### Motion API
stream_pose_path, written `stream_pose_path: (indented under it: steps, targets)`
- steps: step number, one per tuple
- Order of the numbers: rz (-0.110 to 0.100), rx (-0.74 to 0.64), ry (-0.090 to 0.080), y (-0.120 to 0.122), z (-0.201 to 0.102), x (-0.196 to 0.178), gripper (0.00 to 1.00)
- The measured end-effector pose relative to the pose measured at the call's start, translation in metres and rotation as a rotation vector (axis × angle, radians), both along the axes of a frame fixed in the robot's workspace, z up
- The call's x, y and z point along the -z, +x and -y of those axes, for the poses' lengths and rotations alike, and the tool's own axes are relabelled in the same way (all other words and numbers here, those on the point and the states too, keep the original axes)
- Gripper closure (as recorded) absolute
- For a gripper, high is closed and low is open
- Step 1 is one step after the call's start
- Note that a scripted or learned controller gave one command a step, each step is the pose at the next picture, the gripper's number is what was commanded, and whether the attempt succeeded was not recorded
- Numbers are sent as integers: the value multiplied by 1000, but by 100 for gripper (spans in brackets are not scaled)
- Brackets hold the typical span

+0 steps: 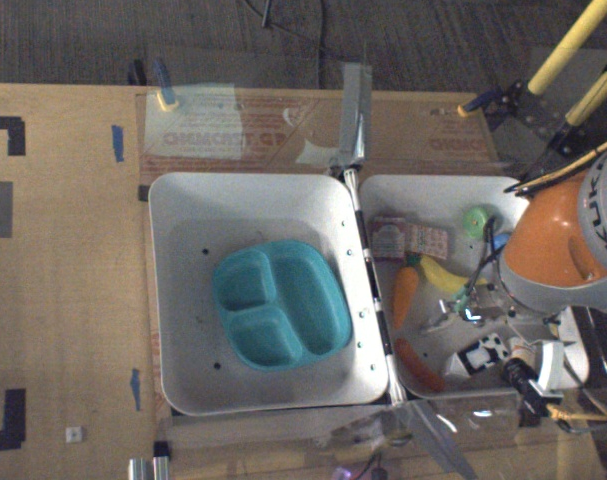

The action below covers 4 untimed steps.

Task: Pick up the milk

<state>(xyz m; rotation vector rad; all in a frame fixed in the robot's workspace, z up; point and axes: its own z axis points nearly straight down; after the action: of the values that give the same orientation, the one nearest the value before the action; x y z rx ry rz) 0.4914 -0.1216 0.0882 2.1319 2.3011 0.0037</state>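
Two white bins are sitting side by side, and in the right bin (433,181) the milk (388,236), seemingly a small pinkish carton, is lying flat just beyond the carrot (405,296). The gripper (463,311) is hanging to the carrot's right; whether the claw is wide or narrow I cannot tell. I'm guessing the carton is light, thin-walled and crushable, best pinched gently across its narrower sides.

Robotics lab, taped bench (63,268), 2 bins (183,208)
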Motion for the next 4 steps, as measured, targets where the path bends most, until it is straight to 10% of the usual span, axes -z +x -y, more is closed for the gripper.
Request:
stream_pose_path:
  steps: [1, 2, 3, 4]
  targets:
    - [-3, 107, 0, 33, 33, -147, 0]
    - [-4, 128, 1, -12, 35, -21, 0]
    - [0, -181, 1, -10, 50, 0, 0]
    - [10, -177, -8, -8, 53, -11, 100]
